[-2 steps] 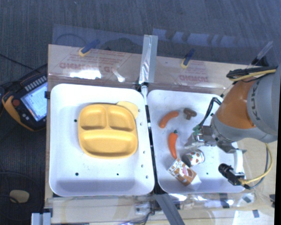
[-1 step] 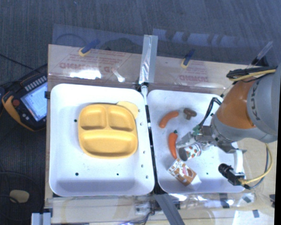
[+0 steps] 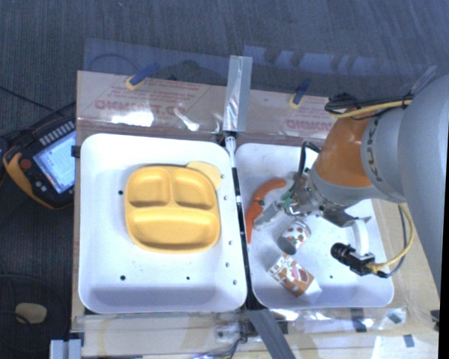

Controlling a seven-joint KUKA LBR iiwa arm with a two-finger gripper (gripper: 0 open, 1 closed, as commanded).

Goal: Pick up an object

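Note:
In the right bin (image 3: 376, 292) an orange, curved, carrot-like object (image 3: 259, 199) lies against the left wall. A small cup with a red and white pattern (image 3: 295, 236) sits near the middle. In front of it a small red and white box (image 3: 291, 275) lies tilted. My gripper (image 3: 283, 206) is low in the bin, just right of the orange object and just above the cup. The arm's grey body and orange band (image 3: 346, 155) hide the bin's back right part.
The left bin (image 3: 99, 273) holds a yellow divided plate (image 3: 173, 208), with a pale yellow piece (image 3: 204, 169) at its back right corner. A black connector with a yellow cable (image 3: 349, 256) hangs over the right bin's right side. A handheld controller (image 3: 45, 164) lies left of the bench.

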